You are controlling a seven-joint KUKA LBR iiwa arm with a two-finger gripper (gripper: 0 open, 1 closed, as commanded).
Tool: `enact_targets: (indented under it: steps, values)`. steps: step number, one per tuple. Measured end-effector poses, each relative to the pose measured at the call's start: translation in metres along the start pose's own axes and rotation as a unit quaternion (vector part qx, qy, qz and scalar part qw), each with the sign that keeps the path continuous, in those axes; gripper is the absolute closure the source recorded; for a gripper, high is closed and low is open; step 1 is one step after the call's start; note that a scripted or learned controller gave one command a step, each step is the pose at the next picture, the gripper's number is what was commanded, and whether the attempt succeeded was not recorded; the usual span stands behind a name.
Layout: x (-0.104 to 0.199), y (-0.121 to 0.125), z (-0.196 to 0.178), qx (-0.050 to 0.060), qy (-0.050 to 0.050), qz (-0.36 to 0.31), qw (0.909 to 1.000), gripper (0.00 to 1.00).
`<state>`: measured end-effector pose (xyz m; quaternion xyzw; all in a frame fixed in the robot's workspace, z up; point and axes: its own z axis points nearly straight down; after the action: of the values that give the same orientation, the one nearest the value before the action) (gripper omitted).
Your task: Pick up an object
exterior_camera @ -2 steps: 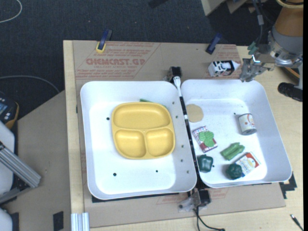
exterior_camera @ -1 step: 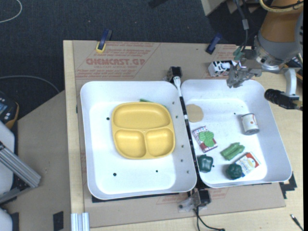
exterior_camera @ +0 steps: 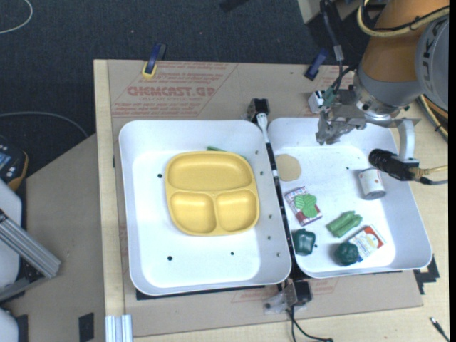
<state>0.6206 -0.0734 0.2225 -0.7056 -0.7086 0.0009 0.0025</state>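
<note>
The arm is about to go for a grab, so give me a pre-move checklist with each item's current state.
1. Gripper over the right bin: ok, at its far edge.
2. Gripper free of load: ok, nothing seen between its fingers.
3. Finger opening: cannot tell, too small and dark.
4. Targets in the right bin: ok, can, green pod, packet, dark pepper and tan disc lie apart.
5. Crowded spot: not ok, the dark green piece touches the red-and-white packet.
6. Yellow tray fills the left bin: ok, away from the gripper.
</note>
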Motion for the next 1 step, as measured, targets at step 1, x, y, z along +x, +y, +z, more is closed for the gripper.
enact_targets:
  steps: [1]
  values:
    - [0.0516, -0.02, -0.0116, -0.001, 0.001, -0.001, 1.0, 1.0]
